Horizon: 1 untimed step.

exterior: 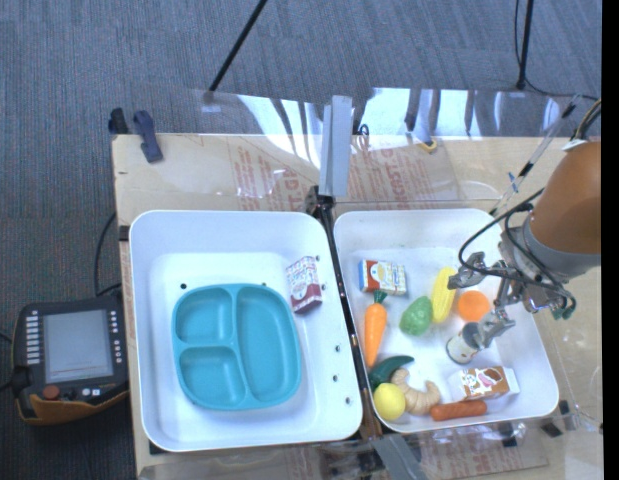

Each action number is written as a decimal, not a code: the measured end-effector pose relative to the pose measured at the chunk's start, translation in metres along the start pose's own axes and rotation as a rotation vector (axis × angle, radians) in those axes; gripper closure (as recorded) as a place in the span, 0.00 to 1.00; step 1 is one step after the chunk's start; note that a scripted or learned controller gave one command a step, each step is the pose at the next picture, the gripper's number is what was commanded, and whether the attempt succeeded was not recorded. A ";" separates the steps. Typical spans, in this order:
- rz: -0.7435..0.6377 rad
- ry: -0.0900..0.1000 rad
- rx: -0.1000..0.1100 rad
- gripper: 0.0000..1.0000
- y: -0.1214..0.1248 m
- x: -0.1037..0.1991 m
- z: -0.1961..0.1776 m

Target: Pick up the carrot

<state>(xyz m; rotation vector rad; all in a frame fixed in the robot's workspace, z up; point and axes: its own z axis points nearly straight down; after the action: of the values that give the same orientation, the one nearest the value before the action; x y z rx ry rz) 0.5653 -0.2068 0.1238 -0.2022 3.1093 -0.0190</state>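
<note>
Orange carrot (374, 332) lies between milk carton (382, 276) and eggplant (389, 368).

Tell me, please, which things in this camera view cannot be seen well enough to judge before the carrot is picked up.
- End effector: its fingers' state is unclear; too small, and cables clutter the wrist.
- Orange ball: partly covered by the end effector's parts.
- Arm: cut off by the right edge.
- Small cartons: print is too small to read.
- Carrot: plainly visible in the right bin; its underside is hidden.
</note>
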 end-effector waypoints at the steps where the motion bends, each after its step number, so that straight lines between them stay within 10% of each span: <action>1: 0.106 -0.033 0.012 0.00 -0.017 -0.027 0.004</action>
<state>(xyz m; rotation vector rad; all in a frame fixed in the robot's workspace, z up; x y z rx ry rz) 0.5940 -0.2200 0.1209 -0.0363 3.0816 -0.0312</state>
